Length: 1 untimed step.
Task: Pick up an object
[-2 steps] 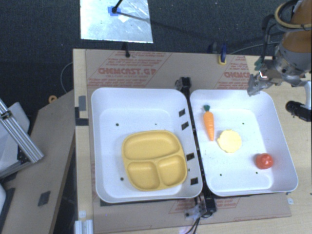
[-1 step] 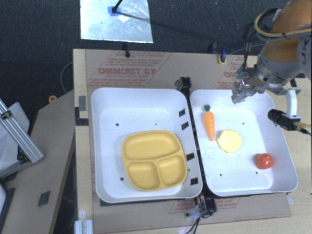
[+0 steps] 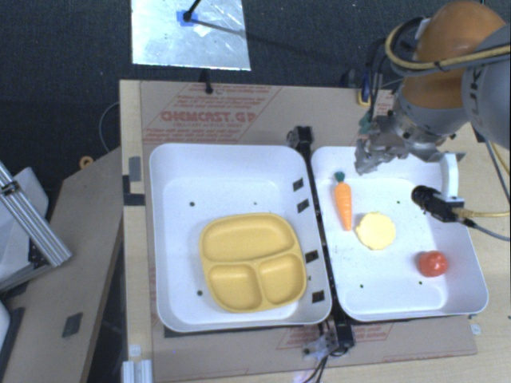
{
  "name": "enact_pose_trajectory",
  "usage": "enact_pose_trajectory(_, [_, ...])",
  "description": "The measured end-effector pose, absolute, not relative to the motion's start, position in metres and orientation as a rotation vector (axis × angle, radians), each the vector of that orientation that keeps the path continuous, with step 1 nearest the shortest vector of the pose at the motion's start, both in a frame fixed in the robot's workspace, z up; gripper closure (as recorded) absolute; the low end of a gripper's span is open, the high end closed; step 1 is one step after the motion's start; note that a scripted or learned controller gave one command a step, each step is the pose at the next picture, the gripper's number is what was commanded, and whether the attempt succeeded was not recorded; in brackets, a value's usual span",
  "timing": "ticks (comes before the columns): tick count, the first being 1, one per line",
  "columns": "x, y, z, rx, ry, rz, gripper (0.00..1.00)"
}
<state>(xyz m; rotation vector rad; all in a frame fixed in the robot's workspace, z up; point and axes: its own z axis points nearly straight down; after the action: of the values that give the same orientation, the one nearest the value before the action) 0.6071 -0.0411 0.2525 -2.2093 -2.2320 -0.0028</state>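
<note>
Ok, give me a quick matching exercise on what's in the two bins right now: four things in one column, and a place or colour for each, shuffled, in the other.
Things:
1. carrot
2. yellow divided tray
3. tomato
4. pale yellow disc

Descriptions:
A. red, near the right bin's front right corner
B. alone in the left bin
C. round and flat, in the middle of the right bin
D. orange with a green tip, along the right bin's left side, below the gripper

Pairs: 1-D, 2-B, 3-A, 4-C
</note>
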Motion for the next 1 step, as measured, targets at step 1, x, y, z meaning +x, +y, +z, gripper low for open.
enact_pose_trajectory(1, [0.6027,0.0086,0.2436,-2.209,-2.232,-0.003,1.00])
